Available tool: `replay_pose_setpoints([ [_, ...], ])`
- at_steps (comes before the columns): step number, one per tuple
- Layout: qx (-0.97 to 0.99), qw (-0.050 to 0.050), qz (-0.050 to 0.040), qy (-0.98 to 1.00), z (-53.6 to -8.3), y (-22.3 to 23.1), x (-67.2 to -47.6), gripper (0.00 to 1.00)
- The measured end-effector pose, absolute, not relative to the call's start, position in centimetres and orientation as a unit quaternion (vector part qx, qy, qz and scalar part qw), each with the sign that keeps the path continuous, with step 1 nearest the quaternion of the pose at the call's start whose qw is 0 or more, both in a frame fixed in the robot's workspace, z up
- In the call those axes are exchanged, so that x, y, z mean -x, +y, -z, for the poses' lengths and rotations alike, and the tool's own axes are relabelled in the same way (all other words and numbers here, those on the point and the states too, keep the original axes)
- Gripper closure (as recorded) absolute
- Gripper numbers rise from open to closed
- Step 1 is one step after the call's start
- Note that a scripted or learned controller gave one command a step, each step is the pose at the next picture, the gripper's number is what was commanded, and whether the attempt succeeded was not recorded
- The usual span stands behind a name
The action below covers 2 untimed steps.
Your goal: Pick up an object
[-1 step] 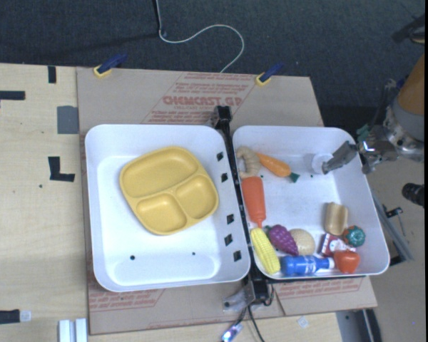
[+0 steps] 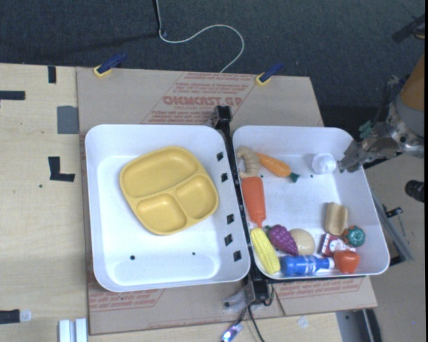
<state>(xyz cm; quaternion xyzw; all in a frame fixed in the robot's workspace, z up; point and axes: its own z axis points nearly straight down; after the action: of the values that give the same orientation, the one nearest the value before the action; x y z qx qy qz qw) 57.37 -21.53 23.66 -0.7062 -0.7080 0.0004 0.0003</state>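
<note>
My end effector [image 2: 353, 157] hangs at the right bin's [image 2: 310, 199] far right rim, dark and angular, and at this slant I cannot tell how it is set; nothing shows in it.

The right bin is a shallow white tray with rounded corners and smooth walls, and every candidate for the pick lies inside it. Nearest my end effector, just inside the rim, sits a small white rounded piece [image 2: 322, 164], possibly a cap or knob, too pale against the tray to read. Further along the far side from it lies a glossy plastic carrot [image 2: 275, 165], tapered, with a green tip. Against the wall shared with the left bin rest a knobbly beige piece [image 2: 248, 161] and a long smooth orange cylinder [image 2: 255, 199]. Along the near wall crowd a ribbed yellow corn cob [image 2: 265, 251], a bumpy purple grape bunch [image 2: 281, 238], a tan egg-shaped piece [image 2: 302, 242], a blue tube [image 2: 305, 265], a tan bread-like block [image 2: 334, 218], a round green-and-red item [image 2: 354, 236] and a red piece [image 2: 347, 261].

The left bin [image 2: 107, 212] holds a matte yellow divided plate [image 2: 169, 189] with three compartments. Both bins sit on a cardboard sheet [image 2: 192, 98] laid on the wooden worktop [image 2: 28, 191].
</note>
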Motion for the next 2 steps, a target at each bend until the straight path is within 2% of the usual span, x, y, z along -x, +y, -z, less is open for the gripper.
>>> replay_pose_setpoints([
  [1, 0.707, -0.004, 0.0015, -0.707, -34.5, -22.5, -54.3, 1.0],
  [2, 0.708, -0.001, 0.0002, -0.706, -37.6, -22.4, -48.1, 1.0],
])
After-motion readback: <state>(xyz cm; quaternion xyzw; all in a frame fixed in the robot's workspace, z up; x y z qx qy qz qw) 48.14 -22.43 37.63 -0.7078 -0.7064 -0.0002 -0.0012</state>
